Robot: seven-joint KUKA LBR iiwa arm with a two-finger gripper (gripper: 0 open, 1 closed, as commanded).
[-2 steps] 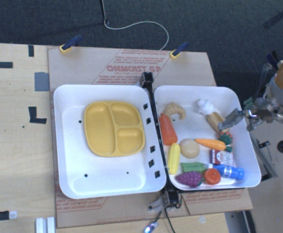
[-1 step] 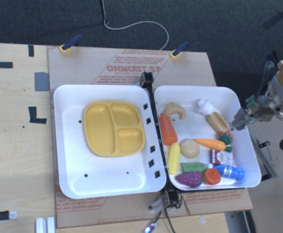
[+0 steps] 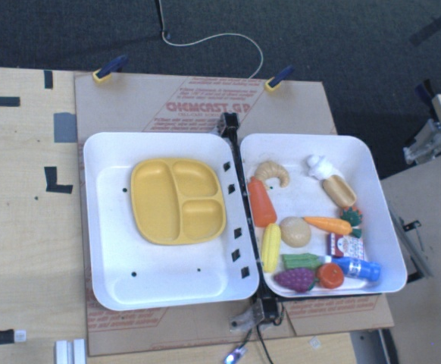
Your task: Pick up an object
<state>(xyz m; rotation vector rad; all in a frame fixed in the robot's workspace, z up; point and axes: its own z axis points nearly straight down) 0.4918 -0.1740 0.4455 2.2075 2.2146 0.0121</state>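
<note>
Toy foods are crowded in the right bin [image 3: 372, 203]: a croissant [image 3: 272, 174], a red sausage [image 3: 261, 202], a corn cob [image 3: 270, 247], a potato [image 3: 295, 232], a carrot [image 3: 327, 224], a hot dog [image 3: 339, 191], purple grapes [image 3: 294, 280], a tomato [image 3: 330, 276] and a blue bottle [image 3: 358, 268].

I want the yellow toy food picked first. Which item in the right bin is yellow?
The corn cob, lying lengthwise by the divider between the bins. The long pieces near it differ: an orange-red one above, an orange carrot to its right.

Yellow divided plate [image 3: 179, 201] in left white bin [image 3: 99, 226]; cardboard sheet [image 3: 198, 105] beneath; two clamps.
</note>
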